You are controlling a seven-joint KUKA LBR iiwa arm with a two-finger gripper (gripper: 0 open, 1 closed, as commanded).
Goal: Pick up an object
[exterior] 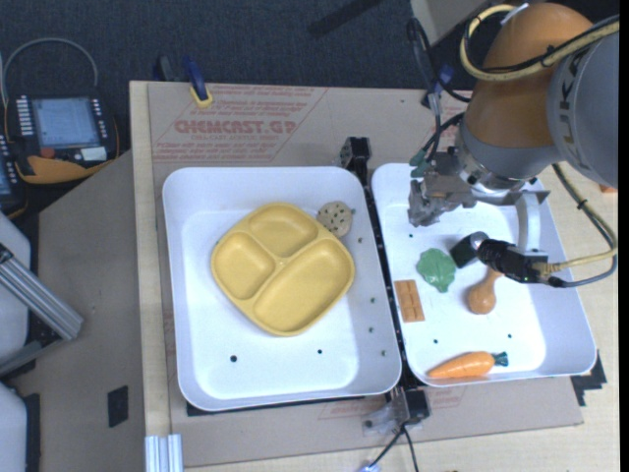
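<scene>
Grey arm [590,96], orange band [521,67], perhaps yellow cabling

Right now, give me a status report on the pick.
Claw over right bin, nothing seen in it. Broccoli just below. Carrot near front rim.

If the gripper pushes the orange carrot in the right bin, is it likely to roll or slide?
The orange carrot with a green tip looks rounded and tapered, so it would probably roll, curving toward its narrow end. Its surface seems smooth, likely plastic, so it may slip between fingers. It lies near the front wall of the right white bin, which could stop it.
</scene>
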